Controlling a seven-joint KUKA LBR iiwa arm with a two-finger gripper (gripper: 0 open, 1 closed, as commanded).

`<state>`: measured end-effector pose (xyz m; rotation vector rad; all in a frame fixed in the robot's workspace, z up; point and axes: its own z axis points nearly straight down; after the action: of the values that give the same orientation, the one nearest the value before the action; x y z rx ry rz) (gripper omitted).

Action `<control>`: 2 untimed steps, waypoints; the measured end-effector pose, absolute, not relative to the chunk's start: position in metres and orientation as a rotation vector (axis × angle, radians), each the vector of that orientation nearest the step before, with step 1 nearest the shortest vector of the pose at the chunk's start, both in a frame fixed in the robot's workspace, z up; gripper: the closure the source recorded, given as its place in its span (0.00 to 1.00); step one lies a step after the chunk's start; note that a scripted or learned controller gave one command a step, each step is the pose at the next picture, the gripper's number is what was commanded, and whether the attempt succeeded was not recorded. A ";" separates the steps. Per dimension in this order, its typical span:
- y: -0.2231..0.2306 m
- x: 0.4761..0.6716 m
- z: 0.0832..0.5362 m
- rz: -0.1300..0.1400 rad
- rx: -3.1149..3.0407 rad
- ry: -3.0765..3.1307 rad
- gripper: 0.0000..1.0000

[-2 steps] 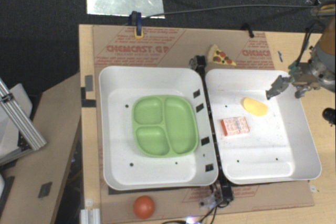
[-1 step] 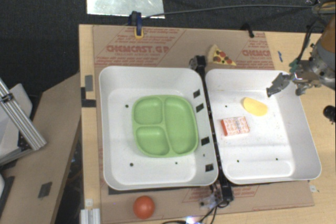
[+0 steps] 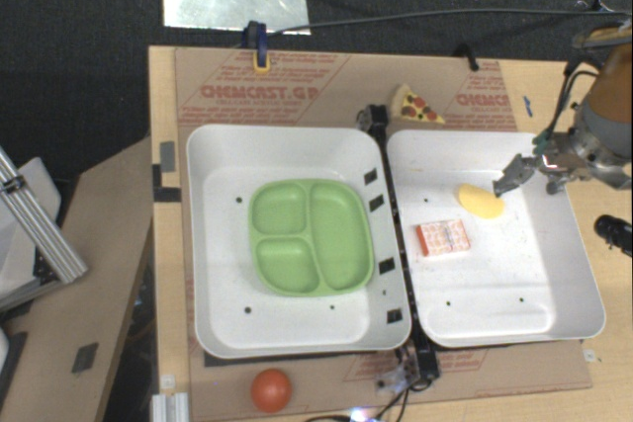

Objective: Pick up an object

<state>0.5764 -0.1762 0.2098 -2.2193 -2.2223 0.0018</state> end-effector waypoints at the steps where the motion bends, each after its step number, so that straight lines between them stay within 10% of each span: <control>1: -0.186 0.573 0.157 0.003 -2.219 -2.221 0.00; 2: -0.192 0.573 0.096 0.003 -2.218 -2.221 0.00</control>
<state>0.5725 -0.1919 0.0965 -2.2183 -2.2206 0.0029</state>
